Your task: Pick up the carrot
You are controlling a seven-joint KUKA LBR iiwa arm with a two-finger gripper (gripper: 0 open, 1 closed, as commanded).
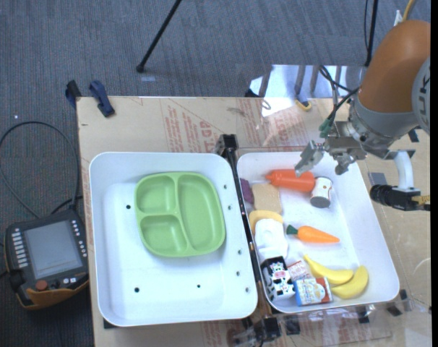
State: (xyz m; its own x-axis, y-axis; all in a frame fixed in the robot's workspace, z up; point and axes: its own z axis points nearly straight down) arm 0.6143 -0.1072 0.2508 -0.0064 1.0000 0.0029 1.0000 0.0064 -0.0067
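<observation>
- Two shallow white bins sit side by side on the bench: the left bin (103, 194) lies well to the left of the gripper, the right bin (374, 226) directly below it.
- Gripper (322, 163): two fingers (306, 159) spread apart, nothing between them, hanging over the far edge of the right bin beneath the arm's orange band (396, 63).
- Carrot (314, 234): small, orange, with a green top pointing left; it lies in the middle of the right bin, nearer the camera than the gripper and apart from it.
- Larger orange-red piece (291, 181): just below and left of the fingertips, lying lengthwise across the bin's far end.
- White cylinder with a dark end (321, 192): immediately below the gripper, touching the right end of the orange-red piece.
- White rounded item (269, 236): left of the carrot, with a yellow piece (264, 216) beside it.
- Bananas (342, 277): two yellow curved fruits at the bin's near right corner, far from the gripper.
- Small cartons (295, 284): one black-and-white cow-patterned, one blue and red; their printing is too small to read.
- Green divided plate (181, 213): three compartments, in the left bin.
- Bench top (183, 121): brown board bearing red printed lettering, seen upside down and not legible.
- Handheld control pendant (49, 255): on the floor, far left.
</observation>
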